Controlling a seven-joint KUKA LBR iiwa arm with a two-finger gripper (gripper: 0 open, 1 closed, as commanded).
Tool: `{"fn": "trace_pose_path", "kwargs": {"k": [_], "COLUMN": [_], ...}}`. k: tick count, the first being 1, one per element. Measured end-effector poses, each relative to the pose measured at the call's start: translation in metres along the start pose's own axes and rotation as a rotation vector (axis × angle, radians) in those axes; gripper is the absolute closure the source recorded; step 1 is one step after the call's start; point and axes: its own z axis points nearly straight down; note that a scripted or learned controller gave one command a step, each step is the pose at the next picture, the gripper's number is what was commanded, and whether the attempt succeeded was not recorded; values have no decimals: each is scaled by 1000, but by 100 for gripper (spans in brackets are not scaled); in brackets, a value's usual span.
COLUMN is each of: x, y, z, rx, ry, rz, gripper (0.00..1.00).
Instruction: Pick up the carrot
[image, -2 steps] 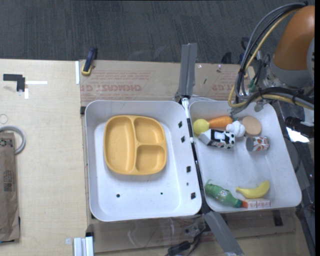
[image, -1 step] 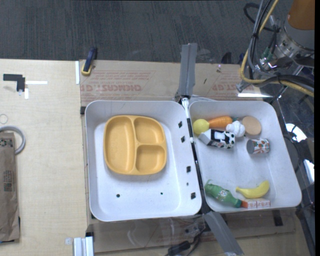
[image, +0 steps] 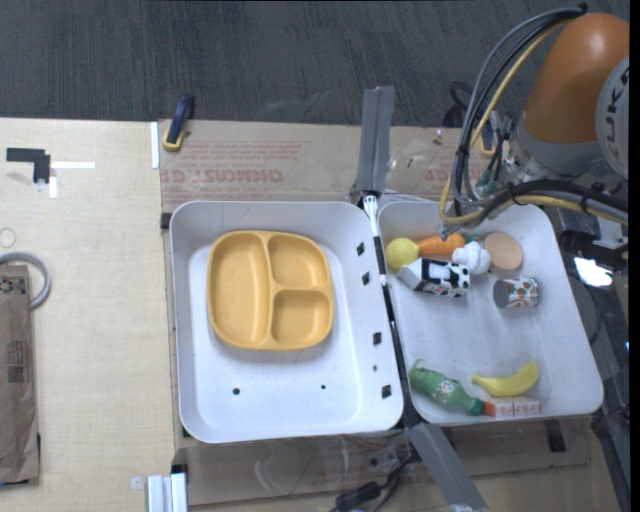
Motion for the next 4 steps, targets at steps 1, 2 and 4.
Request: {"fn": "trace_pose_path", "kwargs": {"k": [1, 2, 4], "x": [-36, -105, -32], "y": [8, -25, 1], "z": [119, 79, 26], "rx": [0, -3, -4], "ry": [-1, -4, -4], "rz": [-68, -76, -627], "gripper": [0, 0, 0]}}
